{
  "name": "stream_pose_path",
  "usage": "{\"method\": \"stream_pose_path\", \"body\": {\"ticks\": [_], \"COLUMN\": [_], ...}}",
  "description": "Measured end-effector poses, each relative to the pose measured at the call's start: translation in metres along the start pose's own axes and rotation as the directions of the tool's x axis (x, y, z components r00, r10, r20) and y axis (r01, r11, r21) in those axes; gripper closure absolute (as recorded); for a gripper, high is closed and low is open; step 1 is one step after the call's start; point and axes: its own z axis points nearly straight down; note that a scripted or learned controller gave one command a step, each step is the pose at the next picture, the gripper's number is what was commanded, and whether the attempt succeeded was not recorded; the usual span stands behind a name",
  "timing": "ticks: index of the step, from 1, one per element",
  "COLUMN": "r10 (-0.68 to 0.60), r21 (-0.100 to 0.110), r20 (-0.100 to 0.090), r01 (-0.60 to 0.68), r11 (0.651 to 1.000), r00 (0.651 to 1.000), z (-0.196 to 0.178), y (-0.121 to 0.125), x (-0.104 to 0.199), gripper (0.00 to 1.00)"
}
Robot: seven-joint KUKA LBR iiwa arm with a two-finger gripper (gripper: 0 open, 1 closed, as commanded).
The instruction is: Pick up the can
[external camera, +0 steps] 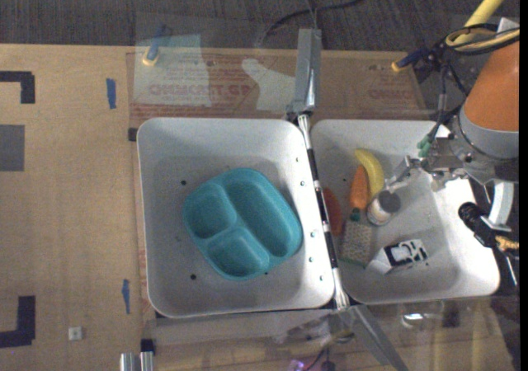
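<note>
Upright can (382, 208) beside carrot (359, 188)

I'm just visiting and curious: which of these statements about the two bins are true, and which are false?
1. The teal divided tray lies in the left bin. True.
2. The banana lies in the left bin. False: it lies in the right bin.
3. The end effector is over the right bin, near the can. True.
4. The can sits on the teal divided tray. False: it sits on the right bin's floor, beside the carrot.
</note>
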Motion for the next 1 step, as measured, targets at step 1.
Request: {"method": "stream_pose_path", "body": {"ticks": [1], "r10": [0.025], "r21": [-0.003], "r20": [0.001], "r01": [-0.025], "r11": [1.0], "r00": [1.0], "z": [0.0985], "y": [0.0295], "x": [-0.0176], "gripper": [0.0]}}
